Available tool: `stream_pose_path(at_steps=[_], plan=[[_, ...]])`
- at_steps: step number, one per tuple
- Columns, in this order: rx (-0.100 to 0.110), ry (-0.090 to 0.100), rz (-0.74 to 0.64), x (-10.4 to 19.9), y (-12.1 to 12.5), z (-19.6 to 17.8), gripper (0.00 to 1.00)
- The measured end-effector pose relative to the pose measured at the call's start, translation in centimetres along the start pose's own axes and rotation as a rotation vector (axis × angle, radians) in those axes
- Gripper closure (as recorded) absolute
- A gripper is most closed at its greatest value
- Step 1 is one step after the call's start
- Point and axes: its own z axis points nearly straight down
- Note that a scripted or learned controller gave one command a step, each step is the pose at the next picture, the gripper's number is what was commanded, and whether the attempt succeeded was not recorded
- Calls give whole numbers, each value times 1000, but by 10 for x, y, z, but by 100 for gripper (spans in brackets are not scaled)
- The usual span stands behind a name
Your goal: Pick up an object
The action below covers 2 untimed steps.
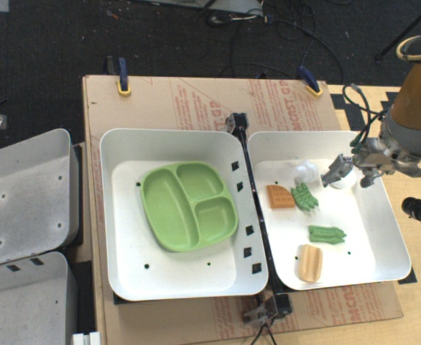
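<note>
arm [412, 113]: cut off by the frame's right edge, we see only wrist and orange band | gripper [348, 172]: finger gap too small for us to judge | clear object [305, 171] at right bin's upper middle: too faint to identify | grey trays [24, 192]: cropped at left edge

- Two bins sit side by side on the bench, the left bin [117, 192] touching the right bin [383, 221] along a shared middle edge.
- A divided plate [189, 205] lies in the left bin, about at its middle.
- In the right bin, a waffle piece [280, 196] lies near the left wall, with a leafy vegetable toy [304, 197] just beside it on the right.
- A bean pod toy [327, 233] lies nearer, and a bread roll toy [310, 262] nearest, slightly left.
- The gripper [348, 172] hangs over the right bin's far right part.
</note>
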Motion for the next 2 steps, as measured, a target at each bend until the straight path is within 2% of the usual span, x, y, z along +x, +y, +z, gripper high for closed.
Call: stream_pose_path(at_steps=[1,2], plan=[[-13,-3,-3,1,3,-7,0],[-9,-2,-1,-9,-1,50,0]])
